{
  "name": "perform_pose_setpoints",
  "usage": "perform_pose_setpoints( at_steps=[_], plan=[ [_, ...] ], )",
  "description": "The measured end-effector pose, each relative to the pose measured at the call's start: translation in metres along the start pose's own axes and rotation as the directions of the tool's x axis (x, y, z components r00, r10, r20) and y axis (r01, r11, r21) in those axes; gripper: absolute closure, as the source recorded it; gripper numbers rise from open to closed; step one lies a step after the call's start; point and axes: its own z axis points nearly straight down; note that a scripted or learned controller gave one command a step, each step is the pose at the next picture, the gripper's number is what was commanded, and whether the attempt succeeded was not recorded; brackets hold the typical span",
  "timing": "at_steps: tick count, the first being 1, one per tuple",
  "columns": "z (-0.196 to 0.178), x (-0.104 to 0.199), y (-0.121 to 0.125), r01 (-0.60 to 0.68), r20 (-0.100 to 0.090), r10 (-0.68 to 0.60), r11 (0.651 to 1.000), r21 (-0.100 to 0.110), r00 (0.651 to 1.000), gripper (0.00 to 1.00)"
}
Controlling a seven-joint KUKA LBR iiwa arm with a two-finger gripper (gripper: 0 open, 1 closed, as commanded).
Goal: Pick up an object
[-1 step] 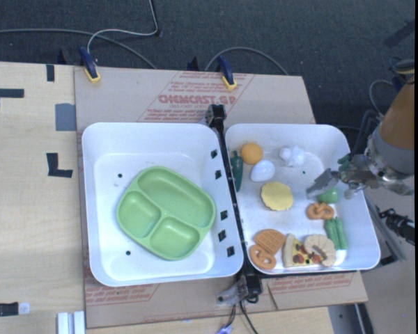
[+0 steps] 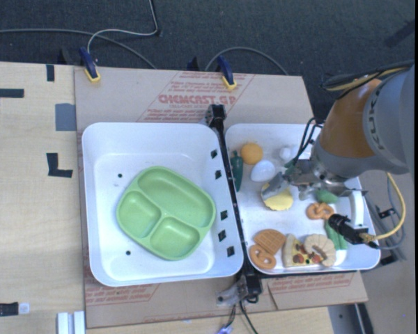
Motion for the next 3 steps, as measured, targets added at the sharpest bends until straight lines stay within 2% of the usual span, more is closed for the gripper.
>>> perform_pose_setpoints(
  at_steps=[1, 2, 3],
  plan=[
    [0.038, 0.004, 0.028, -0.001, 0.001, 0.001, 1.000, -0.005, 1.000, 0.00],
    [0.030, 0.004, 0.028, -0.001, 0.003, 0.001, 1.000, -0.005, 1.000, 1.00],
    [-0.060, 0.065, 0.041, 0.000, 0.001, 0.000, 1.000, -0.004, 1.000, 1.00]
  ],
)
